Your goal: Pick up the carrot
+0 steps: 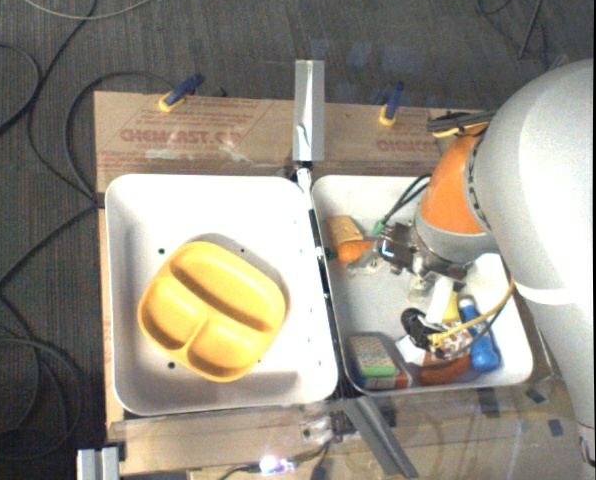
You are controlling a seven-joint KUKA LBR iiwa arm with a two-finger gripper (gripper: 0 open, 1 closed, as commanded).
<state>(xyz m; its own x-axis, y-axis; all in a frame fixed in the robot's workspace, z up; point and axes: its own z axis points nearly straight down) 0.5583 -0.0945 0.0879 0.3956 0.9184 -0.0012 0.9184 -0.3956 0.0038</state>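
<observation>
Your arm reaches down into the right bin point(328, 268), its gripper point(386, 251) low beside the carrot point(352, 252), which lies against the bin's left wall, just below a tan block point(342, 231); whether it is clenched or released you cannot tell from above; the carrot appears not yet lifted, so the pick-up remains undone; the yellow tray point(213, 308) sits in the left bin point(128, 368).

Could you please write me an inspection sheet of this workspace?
Surface: two white bins, left bin and right bin, on cardboard.
Job's things: carrot in the right bin, near the divider.
Clutter: yellow divided plate in the left bin; brown block, boxed item, blue object, red object.
Grippers: gripper beside the carrot; grip unclear.
Cables: cables on the floor.
Surroundings: two clamps on the cardboard.
</observation>
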